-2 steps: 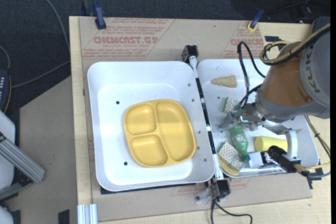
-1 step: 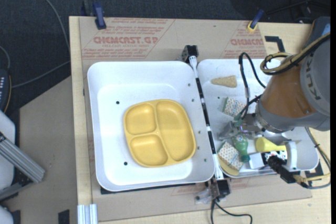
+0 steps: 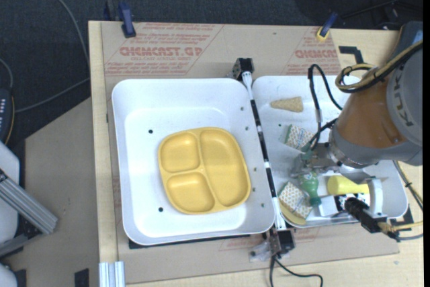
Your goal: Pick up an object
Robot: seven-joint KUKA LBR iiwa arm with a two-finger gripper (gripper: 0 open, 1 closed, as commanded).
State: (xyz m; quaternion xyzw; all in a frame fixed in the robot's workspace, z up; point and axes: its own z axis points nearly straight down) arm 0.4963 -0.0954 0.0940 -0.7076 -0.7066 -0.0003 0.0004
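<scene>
My gripper (image 3: 308, 163) reaches down into the right bin (image 3: 265, 87), its tip low over a cluster of objects near the bin's left-centre. Just below the tip lies a small green object (image 3: 311, 186). A patterned white packet (image 3: 296, 136) sits just above the tip, and a second patterned packet (image 3: 291, 197) rests on a tan round piece by the front left corner. A yellow object (image 3: 344, 185) lies to the right, partly under the arm. A tan wedge (image 3: 287, 104) lies alone at the back of the bin. The arm's body hides the bin's right half.
The left bin (image 3: 134, 111) holds a yellow divided plate (image 3: 203, 168) in its middle. A ridge with black clips (image 3: 259, 138) separates the two bins. Cables (image 3: 322, 87) loop over the right bin's back edge. Blue clamps hold the board at the back.
</scene>
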